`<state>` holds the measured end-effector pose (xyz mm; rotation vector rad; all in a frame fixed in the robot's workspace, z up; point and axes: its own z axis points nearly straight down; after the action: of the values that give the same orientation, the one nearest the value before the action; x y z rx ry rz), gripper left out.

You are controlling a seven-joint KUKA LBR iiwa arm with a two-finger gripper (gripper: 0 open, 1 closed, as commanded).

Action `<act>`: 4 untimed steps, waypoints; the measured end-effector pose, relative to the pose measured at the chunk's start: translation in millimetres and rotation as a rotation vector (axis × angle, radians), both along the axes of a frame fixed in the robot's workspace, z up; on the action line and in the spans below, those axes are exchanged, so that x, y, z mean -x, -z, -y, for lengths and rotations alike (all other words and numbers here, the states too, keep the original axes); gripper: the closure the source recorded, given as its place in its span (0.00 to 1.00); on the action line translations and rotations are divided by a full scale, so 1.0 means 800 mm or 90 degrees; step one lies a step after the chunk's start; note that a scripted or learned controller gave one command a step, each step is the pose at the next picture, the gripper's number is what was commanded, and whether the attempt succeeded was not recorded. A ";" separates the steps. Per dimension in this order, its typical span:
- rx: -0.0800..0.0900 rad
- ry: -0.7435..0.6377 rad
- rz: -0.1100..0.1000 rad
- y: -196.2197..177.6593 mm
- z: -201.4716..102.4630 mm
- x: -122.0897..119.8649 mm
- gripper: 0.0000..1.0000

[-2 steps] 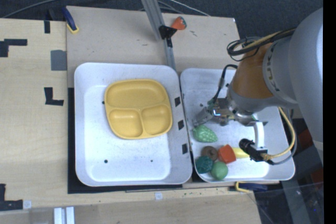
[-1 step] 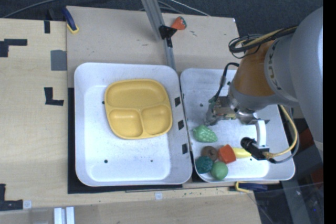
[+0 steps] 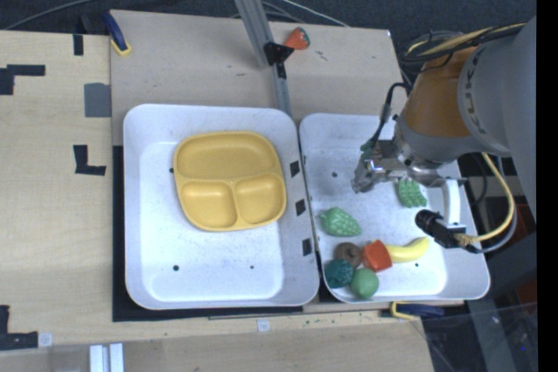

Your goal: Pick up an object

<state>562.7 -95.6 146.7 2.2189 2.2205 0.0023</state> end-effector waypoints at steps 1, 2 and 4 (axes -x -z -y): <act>0.000 0.000 0.000 -0.058 0.003 -0.011 1.00; 0.000 -0.001 0.002 -0.136 -0.003 -0.011 1.00; -0.001 -0.004 -0.003 -0.120 -0.127 -0.013 1.00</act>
<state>573.1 6.3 242.4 2.2155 2.2300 -0.0004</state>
